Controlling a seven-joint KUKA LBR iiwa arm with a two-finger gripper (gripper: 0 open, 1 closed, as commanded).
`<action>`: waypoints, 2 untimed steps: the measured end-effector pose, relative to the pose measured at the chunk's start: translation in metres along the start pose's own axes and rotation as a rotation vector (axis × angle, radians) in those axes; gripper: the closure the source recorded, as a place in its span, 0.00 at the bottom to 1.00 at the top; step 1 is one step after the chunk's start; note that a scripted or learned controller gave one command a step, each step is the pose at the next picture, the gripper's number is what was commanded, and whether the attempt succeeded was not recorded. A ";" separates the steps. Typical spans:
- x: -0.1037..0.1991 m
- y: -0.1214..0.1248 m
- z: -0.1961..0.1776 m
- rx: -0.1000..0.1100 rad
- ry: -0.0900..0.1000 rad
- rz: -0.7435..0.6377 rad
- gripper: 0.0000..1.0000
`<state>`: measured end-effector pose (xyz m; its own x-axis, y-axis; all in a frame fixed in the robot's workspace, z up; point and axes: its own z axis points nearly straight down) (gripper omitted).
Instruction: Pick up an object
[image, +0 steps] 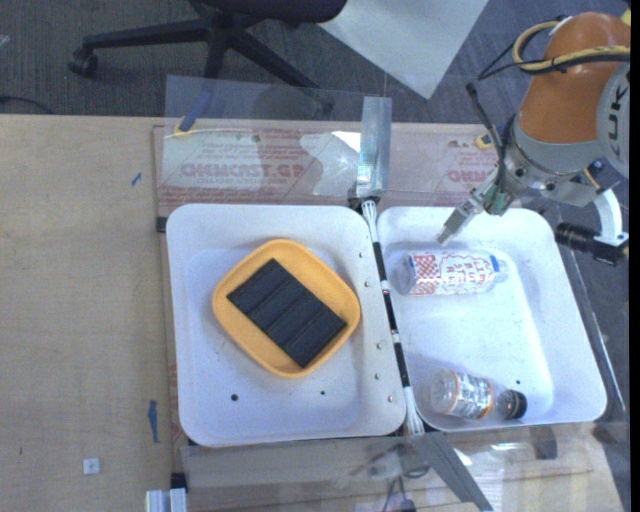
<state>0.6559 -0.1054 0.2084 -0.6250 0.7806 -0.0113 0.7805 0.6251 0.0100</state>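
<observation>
While pincer (447, 232) hangs at 12 o'clock of right bin (560, 300), nothing gripped, opening unreadable; bottle (453, 273) lies flat just below, likeliest pick; small jar (475, 396) at 6 o'clock.

Arm (575, 75) cut off at right edge

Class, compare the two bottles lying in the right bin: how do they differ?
The red-and-white bottle is larger and lies near the back of the right bin, just under the gripper; the orange bottle is smaller and sits at the front edge. The first is clear with a checked label; the second has a dark cap. Both lie on their sides.
</observation>
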 end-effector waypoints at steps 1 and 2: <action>-0.008 -0.048 0.077 -0.011 -0.012 0.021 0.00; -0.014 -0.069 0.115 0.000 0.004 -0.018 0.00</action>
<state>0.6125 -0.1591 0.0925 -0.6387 0.7695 -0.0072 0.7694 0.6387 0.0094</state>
